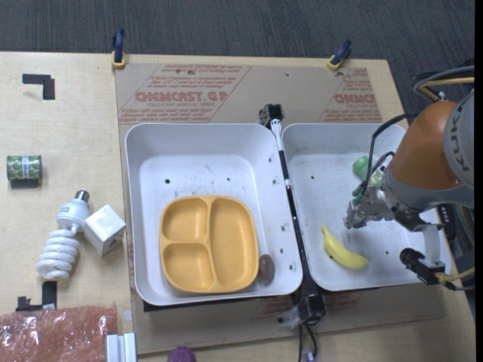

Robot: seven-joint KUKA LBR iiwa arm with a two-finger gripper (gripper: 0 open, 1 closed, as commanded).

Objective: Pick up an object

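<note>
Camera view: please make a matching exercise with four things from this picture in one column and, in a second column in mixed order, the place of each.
Things:
1. banana
2. yellow divided plate
3. spiral light bulb
4. small green can

Places:
A. on the bench, at the far left edge
B. in the right bin
C. in the left bin
D. on the bench, beside a white cube

Pairs: 1-B, 2-C, 3-D, 4-A
</note>
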